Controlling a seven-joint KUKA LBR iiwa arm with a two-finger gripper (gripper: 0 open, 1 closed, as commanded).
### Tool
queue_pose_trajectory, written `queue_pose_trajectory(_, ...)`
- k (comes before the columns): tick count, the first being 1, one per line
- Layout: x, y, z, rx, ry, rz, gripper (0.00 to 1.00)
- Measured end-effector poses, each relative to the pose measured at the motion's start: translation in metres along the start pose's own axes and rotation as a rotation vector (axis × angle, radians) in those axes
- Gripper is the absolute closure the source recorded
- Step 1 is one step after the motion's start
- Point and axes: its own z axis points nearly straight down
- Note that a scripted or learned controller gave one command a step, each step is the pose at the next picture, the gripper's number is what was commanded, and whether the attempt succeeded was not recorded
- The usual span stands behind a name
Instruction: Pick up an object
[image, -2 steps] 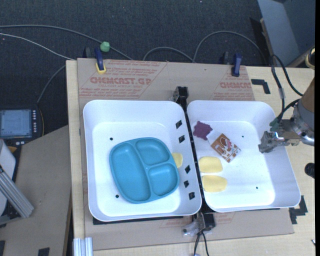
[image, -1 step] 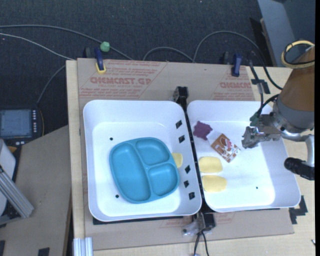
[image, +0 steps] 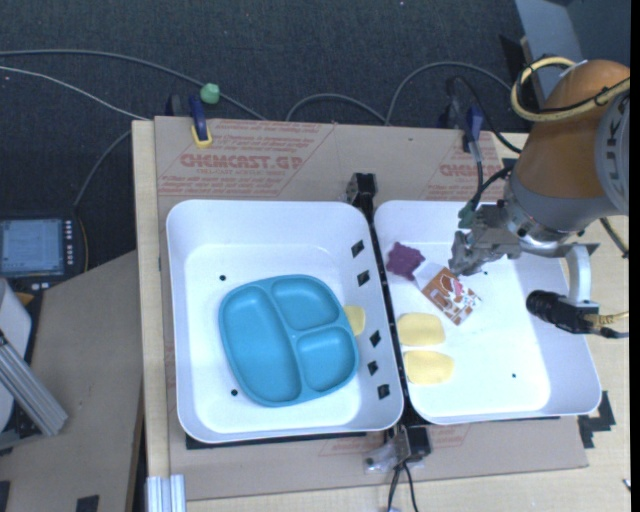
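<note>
My gripper (image: 467, 262) hangs low over the right bin (image: 520, 390), with its tip just above the upper right corner of a small brown, white and red packet (image: 451, 295). Whether it touches the packet I cannot make out. Left of the gripper a purple piece (image: 404, 259) lies near the bin's divider. Two pale yellow pieces, one (image: 421, 328) above the other (image: 428, 367), lie below the packet.
In the left bin (image: 200, 240) a blue three-compartment tray (image: 288, 338) rests, with a small yellow piece (image: 355, 320) at its right edge. A black cylinder (image: 560, 309) of the arm's gear hangs over the right bin's right side. Cables run behind the bench.
</note>
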Motion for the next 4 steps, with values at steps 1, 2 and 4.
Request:
queue_pose_trajectory(1,0.050,0.010,-0.005,0.001,0.000,0.002,1.00)
queue_pose_trajectory(2,0.110,0.031,-0.007,0.001,0.001,0.000,1.00)
queue_pose_trajectory(4,0.161,0.048,0.001,0.003,0.000,0.005,0.00)
